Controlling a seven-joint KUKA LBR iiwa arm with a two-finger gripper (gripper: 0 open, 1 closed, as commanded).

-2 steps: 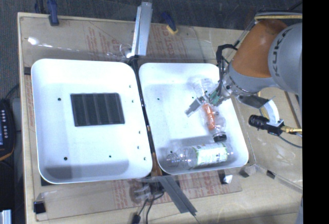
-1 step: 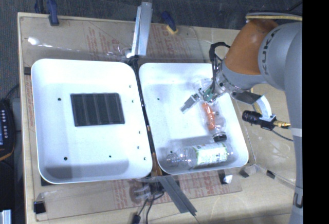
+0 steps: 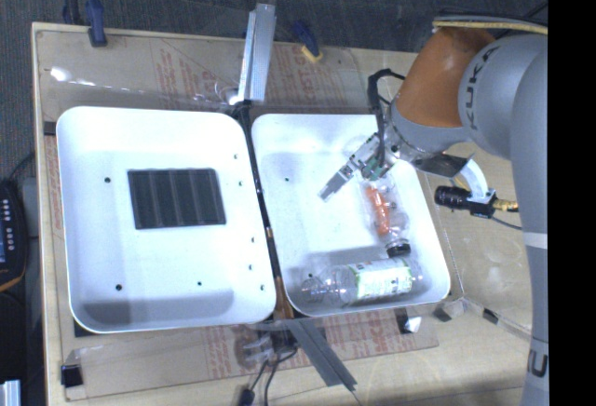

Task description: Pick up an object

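Note:
Two bottles lie in the right bin point(image 3: 289, 162). A small clear bottle with an orange label point(image 3: 383, 209) and a black cap lies along the bin's right side. A larger clear bottle with a white label point(image 3: 365, 283) rests on its side along the front wall. My gripper point(image 3: 335, 182) hangs over the middle of the right bin, pointing down and to the left. It is just left of the orange-label bottle's upper end, and I see nothing held in it.
The left bin point(image 3: 93, 143) holds a dark ribbed rectangular pad point(image 3: 176, 197). A metal divider bar point(image 3: 255, 55) stands at the back between the bins. Blue clamps point(image 3: 94, 20) grip the bench's far edge. A black cable connector point(image 3: 456, 198) sticks out by the wrist.

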